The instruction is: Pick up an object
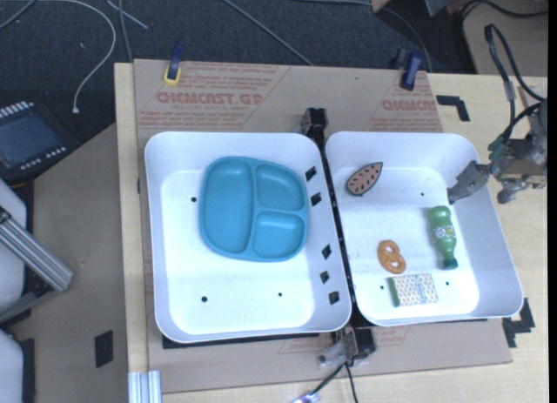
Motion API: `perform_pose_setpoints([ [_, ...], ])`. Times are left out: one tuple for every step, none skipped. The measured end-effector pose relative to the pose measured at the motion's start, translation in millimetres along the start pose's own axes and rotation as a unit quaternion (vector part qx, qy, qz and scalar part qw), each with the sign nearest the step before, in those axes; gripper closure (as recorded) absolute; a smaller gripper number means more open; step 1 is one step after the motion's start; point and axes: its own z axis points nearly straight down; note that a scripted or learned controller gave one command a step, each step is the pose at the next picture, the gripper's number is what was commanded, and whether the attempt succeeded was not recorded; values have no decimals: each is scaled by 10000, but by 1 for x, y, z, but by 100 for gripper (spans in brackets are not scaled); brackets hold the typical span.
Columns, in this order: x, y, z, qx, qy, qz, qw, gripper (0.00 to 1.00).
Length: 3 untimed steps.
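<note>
Mostly cut off: gripper (487, 179) at right bin (487, 297) edge | grip state unclear | green bottle (442, 234) nearby.

A teal divided plastic plate (255, 208) is sitting in the white left bin (174, 305). The white right bin (496, 292) is holding a green bottle (442, 234), an orange-brown pretzel (392, 257), a brown speckled leaf-shaped piece (365, 178) and a green-and-red checked packet (412, 289).

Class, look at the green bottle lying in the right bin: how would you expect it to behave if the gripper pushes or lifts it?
The green bottle lies on its side on the right bin floor, so its rounded body would probably roll if nudged sideways. It looks like small, smooth plastic, likely light and stiff, perhaps slippery between fingers. Its narrow neck may make a grasp there less stable.
</note>
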Motion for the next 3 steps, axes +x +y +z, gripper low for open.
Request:
perform_pose_setpoints([
  [0,2,-6,-57,-14,-16,10000,0],
  [-8,8,45,-39,-7,-12,10000,0],
  [-17,11,94,-32,-6,-12,10000,0],
])
